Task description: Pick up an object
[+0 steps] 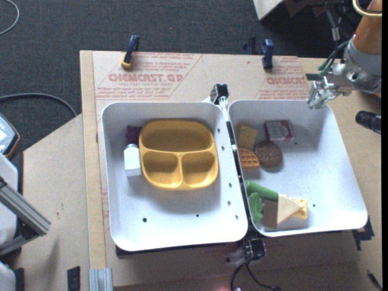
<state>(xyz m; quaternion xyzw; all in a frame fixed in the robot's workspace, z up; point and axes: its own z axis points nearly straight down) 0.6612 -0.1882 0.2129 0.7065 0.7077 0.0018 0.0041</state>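
My gripper (317, 96) hangs over the far right rim of the right bin (339, 180), above and to the right of the objects. In that bin lie a small maroon packet (278, 130), a round brown cookie (268, 154), a tan cracker (246, 136), a waffle piece (248, 159), a green vegetable (259, 193) and a sandwich wedge (284, 211). The left bin (121, 223) holds a yellow divided plate (179, 153), a small white bottle (132, 160) and a dark purple item (133, 133) behind the bottle.
Both bins rest on a cardboard-covered board (151, 74) held by blue clamps (130, 50) at the back. A black clip (220, 93) sits where the bins meet. Dark floor and cables lie beyond the board.
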